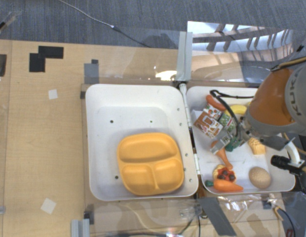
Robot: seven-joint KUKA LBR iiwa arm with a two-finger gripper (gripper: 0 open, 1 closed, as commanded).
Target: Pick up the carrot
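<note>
The orange tapered carrot (pixel 227 185) lies on its side at the six o'clock edge of the right shallow white bin (pixel 198 177), touching a small cluster of red and dark berries (pixel 224 173) just above it. A beige egg-shaped lump (pixel 260 177) sits at its three o'clock. At twelve o'clock from the carrot the hand (pixel 230 143) reaches down among a brown-and-white printed carton (pixel 209 122), a yellow banana (pixel 239 109) and a pale yellow block (pixel 256 146); whether it is wide or narrow I cannot tell. The left white bin (pixel 101 107) on the worktop (pixel 39 147) carries a yellow three-compartment plastic tray (pixel 150 162).
</note>
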